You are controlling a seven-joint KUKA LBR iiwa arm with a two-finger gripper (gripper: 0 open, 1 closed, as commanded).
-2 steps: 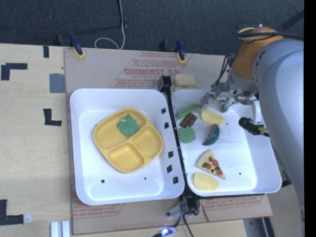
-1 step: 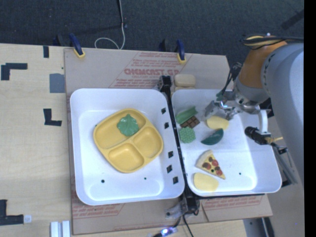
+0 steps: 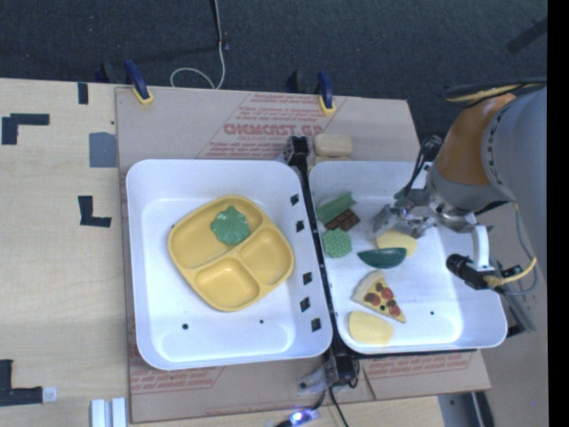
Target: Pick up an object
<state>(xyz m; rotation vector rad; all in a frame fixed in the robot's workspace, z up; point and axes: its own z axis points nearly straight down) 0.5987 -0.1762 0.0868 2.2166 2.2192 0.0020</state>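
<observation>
The right bin (image 3: pixel 444 323) holds several toy foods. A pale yellow piece (image 3: pixel 395 241) lies beside a dark green wedge (image 3: pixel 382 257). Nearer the front are a pizza slice (image 3: pixel 378 295) and a yellow oval (image 3: pixel 369 327). By the divider sit a green slab (image 3: pixel 336 207), a brown piece (image 3: pixel 346 221) and a round green piece (image 3: pixel 337 244). My gripper (image 3: pixel 403 218) hangs low in the right bin, just above and behind the pale yellow piece. I see nothing held in it.
The left bin (image 3: pixel 151 327) carries a yellow divided plate (image 3: pixel 233 269) with a green leafy piece (image 3: pixel 231 227) in one compartment. A beige block (image 3: pixel 333 145) lies on the cardboard behind the bins. The arm's orange band (image 3: pixel 462 145) stands over the right bin's far right corner.
</observation>
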